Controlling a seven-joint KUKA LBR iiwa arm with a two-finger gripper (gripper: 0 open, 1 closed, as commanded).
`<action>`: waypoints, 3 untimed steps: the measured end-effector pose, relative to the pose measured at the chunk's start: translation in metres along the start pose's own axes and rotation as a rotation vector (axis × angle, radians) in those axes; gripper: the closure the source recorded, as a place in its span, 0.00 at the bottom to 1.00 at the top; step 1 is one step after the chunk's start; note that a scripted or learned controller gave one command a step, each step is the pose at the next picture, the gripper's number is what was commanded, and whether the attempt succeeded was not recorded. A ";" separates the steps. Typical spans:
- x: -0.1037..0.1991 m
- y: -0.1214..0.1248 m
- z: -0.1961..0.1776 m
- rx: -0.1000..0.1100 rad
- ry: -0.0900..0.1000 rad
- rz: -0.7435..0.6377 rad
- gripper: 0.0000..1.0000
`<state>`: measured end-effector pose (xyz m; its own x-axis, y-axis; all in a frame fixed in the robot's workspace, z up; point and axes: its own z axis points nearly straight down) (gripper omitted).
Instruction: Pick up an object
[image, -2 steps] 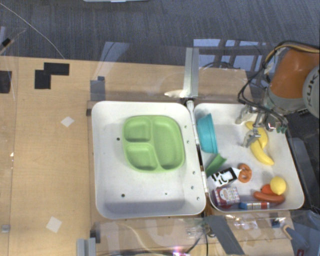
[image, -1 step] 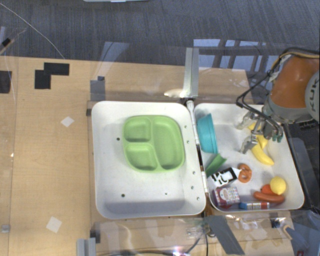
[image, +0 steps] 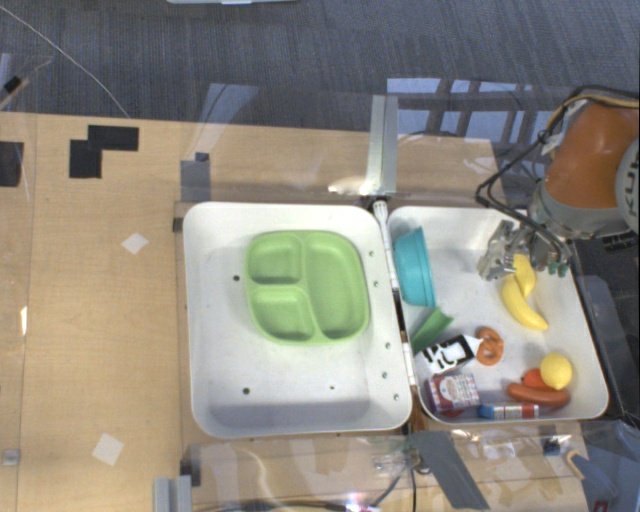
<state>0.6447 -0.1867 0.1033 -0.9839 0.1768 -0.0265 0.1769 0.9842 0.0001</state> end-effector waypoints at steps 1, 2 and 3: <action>0.000 0.000 0.001 0.000 0.001 -0.001 0.00; 0.019 -0.012 0.015 0.000 0.016 0.046 0.00; 0.014 -0.010 -0.001 0.000 0.000 0.040 1.00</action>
